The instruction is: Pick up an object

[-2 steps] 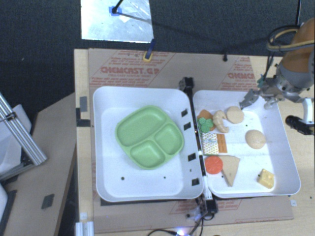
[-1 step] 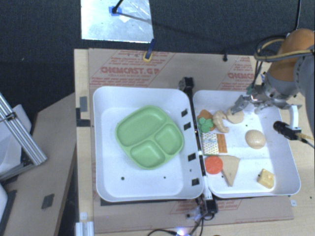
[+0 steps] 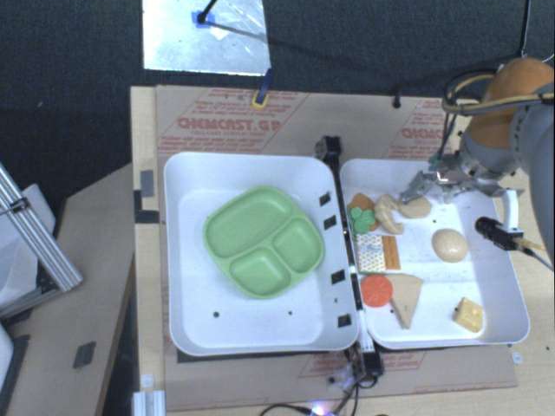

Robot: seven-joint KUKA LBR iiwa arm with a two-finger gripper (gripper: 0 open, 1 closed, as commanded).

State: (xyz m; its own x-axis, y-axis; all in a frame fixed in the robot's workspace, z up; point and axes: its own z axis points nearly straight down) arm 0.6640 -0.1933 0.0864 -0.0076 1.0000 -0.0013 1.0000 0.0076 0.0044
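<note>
My gripper point(image 3: 423, 186) hangs over the far part of the right bin point(image 3: 499, 319), reaching in from the right. Just below its tip lies a pale beige oval piece point(image 3: 415, 206), touching or nearly touching it. Beside that lie another beige piece point(image 3: 388, 216), an orange piece point(image 3: 360, 204) and a green leafy piece point(image 3: 363, 220). A round tan bun point(image 3: 450, 245) sits in the bin's middle. Toward the near side are a red disc point(image 3: 376, 290), a tan wedge point(image 3: 406, 296) and a yellow cube point(image 3: 468, 315).
The left bin point(image 3: 186, 319) holds a green divided plate point(image 3: 263, 242). A patterned card point(image 3: 370, 252) and an orange stick point(image 3: 391, 252) lie by the divider between the bins. A shiny sheet point(image 3: 206, 24) lies beyond the bench.
</note>
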